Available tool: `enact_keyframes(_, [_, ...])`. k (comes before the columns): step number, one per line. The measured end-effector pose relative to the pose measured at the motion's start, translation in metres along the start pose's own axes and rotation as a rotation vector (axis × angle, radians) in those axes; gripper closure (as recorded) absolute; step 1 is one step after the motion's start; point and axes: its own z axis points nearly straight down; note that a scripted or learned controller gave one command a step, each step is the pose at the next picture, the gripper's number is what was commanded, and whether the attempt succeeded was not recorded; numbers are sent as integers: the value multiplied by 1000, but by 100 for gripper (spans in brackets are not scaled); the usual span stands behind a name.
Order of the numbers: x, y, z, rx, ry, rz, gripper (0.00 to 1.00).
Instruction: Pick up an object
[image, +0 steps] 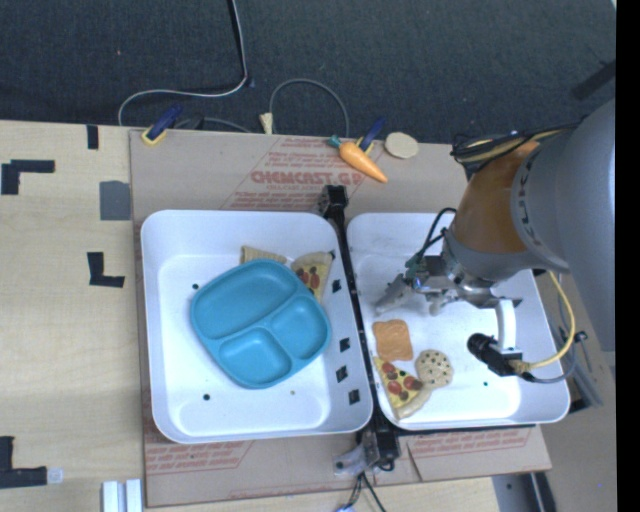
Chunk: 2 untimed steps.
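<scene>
In the right bin (545, 400) lie an orange toast-like slab (393, 338), a round cookie (434, 367) and a toy pizza slice (402, 386), all near the bin's front left. My gripper (410, 298) hangs over the middle of this bin, just behind the orange slab. Its fingers are spread open and nothing sits between them. The grey arm with its orange band (490, 205) reaches in from the right.
The left bin (152, 300) holds a blue divided plate (260, 322), with a pizza slice (314, 270) and a tan piece (257, 256) tucked behind it. A toy carrot (362, 160) and a beige disc (402, 146) lie on the cardboard behind the bins.
</scene>
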Motion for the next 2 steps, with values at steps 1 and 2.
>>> enact_keyframes(1, [42,58,-76,-18,1,-11,0])
enact_keyframes(2, [57,-15,-70,-3,2,-4,0])
